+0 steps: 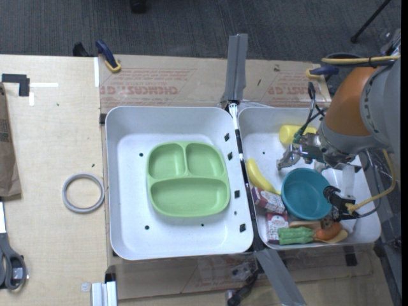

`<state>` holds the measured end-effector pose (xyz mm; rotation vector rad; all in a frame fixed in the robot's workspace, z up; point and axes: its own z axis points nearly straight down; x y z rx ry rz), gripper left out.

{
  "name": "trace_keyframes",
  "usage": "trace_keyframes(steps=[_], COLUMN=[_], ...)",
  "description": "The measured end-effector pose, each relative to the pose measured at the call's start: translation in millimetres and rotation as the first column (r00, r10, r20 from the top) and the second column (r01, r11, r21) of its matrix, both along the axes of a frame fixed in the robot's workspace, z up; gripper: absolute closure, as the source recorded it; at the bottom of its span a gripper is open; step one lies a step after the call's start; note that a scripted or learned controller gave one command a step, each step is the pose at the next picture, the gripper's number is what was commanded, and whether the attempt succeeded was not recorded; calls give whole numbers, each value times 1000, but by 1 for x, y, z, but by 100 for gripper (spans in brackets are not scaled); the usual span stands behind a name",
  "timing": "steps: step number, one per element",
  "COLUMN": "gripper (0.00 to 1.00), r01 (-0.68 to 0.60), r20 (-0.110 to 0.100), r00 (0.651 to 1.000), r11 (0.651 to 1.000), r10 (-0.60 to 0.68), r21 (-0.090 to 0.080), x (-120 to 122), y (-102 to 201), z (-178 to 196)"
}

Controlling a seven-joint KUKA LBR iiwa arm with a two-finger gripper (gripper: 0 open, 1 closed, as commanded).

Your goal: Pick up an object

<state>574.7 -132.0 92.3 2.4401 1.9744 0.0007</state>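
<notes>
My gripper (292,159) hangs low in the right bin (261,123), just above and left of a blue bowl (306,194). A yellow object (290,133) lies right behind the gripper, and a yellow banana (259,176) lies to its left by the bin's left wall. Along the bin's front edge sit a green item (296,236), an orange item (331,233) and some small packets (272,203). The grey arm with its orange band (354,101) covers the right part of this bin.
The left bin (121,171) holds a green divided plate (188,178). On the bench at the left lie a grey ring (83,192), a brown bag (7,152) and scissors (11,266). A blue-handled clamp (108,55) sits at the back.
</notes>
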Motion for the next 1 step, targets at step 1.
trace_keyframes(steps=[1], gripper=[100], r01=[2], r20=[-2], r00=[1000], r11=[1000], r10=[-2], r21=[0], x=[0], y=[-1], z=[9])
